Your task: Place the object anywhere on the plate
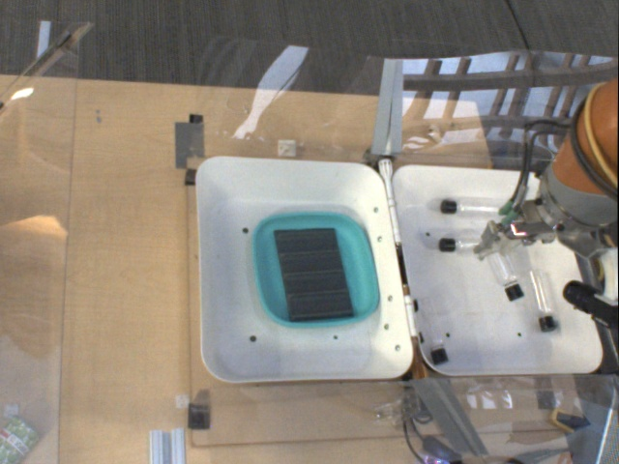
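Two clear tubes with black caps, the near tubes (pixel 540 300), lie towards the front of the right bin (pixel 484 341), a little apart from each other. Level with them in the left bin (pixel 222 259) sits the teal plate (pixel 263 259), its centre covered by a dark ridged slab (pixel 312 274).

Farther back, the gripper (pixel 501 232) reaches into the right bin from the right. Its tip is a tangle of glare and clear plastic, so whether it is spread, closed or pinching anything cannot be told.

Just beside that tip lies the middle tube (pixel 464 246), probably the object to be moved. It rests on its side on the bin floor, cap pointing left, well apart from the plate. It looks like a slim, transparent cylinder with a small black cap at one end.

By judgement it is light, stiff and smooth. It is likely to roll or slip under a glancing touch, and may crack if squeezed hard. The best hold is across the barrel at mid-length, square to its axis.

Beyond it, near the back wall, lies a far tube (pixel 466 206), also capped on the left.
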